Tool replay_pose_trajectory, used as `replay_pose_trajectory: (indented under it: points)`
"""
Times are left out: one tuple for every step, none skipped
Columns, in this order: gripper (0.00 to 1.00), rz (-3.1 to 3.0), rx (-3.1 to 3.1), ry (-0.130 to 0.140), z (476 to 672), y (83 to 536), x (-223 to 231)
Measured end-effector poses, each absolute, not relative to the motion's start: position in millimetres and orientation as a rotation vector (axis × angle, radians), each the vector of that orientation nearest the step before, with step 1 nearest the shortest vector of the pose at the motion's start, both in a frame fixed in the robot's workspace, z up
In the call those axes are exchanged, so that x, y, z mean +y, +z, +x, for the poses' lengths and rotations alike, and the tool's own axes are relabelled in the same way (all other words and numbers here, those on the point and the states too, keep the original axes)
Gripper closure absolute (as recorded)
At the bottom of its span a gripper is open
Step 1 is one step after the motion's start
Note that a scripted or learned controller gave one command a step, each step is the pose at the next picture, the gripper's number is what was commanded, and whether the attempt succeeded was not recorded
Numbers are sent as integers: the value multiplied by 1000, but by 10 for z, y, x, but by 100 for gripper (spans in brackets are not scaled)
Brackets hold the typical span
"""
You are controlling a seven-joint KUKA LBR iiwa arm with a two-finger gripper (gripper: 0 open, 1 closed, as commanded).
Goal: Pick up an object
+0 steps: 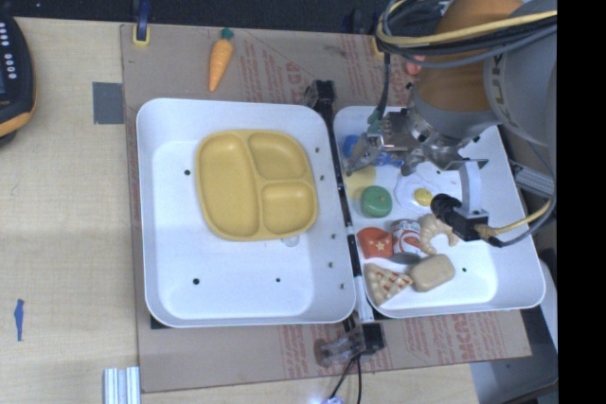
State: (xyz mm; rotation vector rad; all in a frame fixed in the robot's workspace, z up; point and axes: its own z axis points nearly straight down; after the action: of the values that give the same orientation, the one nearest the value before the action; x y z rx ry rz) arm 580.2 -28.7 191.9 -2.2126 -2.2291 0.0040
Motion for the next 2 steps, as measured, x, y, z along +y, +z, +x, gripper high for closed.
replay_pose_trajectory:
  points:
    - [0, -2219, -2218, 11, 5445, 1915, -718]
    - [0, -2213, -2230, 1, 5770, 1921, -467]
